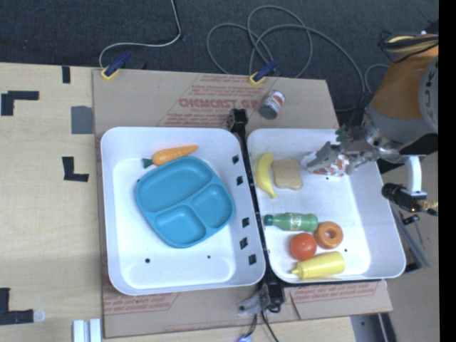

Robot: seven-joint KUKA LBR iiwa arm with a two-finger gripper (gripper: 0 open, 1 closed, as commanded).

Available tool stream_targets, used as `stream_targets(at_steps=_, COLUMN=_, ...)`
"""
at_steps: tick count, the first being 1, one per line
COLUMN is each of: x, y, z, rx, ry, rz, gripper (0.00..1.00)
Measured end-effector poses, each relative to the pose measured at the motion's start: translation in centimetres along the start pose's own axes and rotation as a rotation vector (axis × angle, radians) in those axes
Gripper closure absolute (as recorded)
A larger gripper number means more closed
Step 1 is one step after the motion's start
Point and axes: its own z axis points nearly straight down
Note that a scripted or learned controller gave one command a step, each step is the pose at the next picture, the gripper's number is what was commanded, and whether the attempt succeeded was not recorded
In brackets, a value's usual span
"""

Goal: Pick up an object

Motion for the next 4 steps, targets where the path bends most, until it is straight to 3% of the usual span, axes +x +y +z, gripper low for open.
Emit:
stream_targets(at_steps=1, x=1.5, y=4.5, z=10.8, rx=-0.003, ry=-0.001, rz=0.001, gripper=0.0)
stream_targets(at_steps=2, x=4.8, y=6.3, z=10.9, rx=0.009, ry=-0.01, rz=0.002, gripper=0.0)
stream_targets(at_steps=3, x=5.1, y=7.1, z=10.8, rx=0.033, ry=-0.02, rz=0.003, gripper=0.0)
stream_targets(at_steps=4, x=5.0, y=7.1, z=10.8, rx=0.032, ry=-0.018, rz=0.002, gripper=0.0)
